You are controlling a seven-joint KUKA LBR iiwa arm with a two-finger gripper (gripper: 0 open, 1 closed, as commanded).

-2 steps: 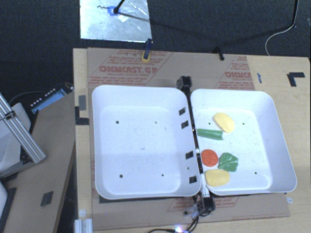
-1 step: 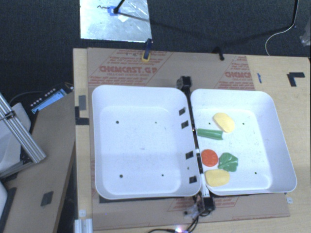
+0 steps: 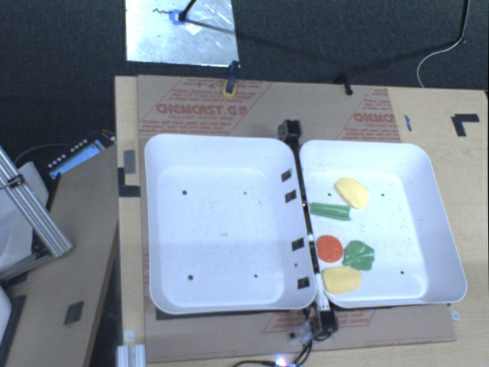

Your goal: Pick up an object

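I note five candidates clustered in the right shallow white bin (image 3: 428, 205), near its divider edge: round red disc (image 3: 329, 248) central, yellow oval pieces (image 3: 352, 192) above and below. Gripper state: cannot tell.

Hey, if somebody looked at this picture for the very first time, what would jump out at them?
Probably the bright little cluster in the right bin: a yellow piece at the top, a green stick below it, then a red disc, a green leafy piece and another yellow piece near the front. Next, the shiny foil sheet on the dark floor beyond the bench.
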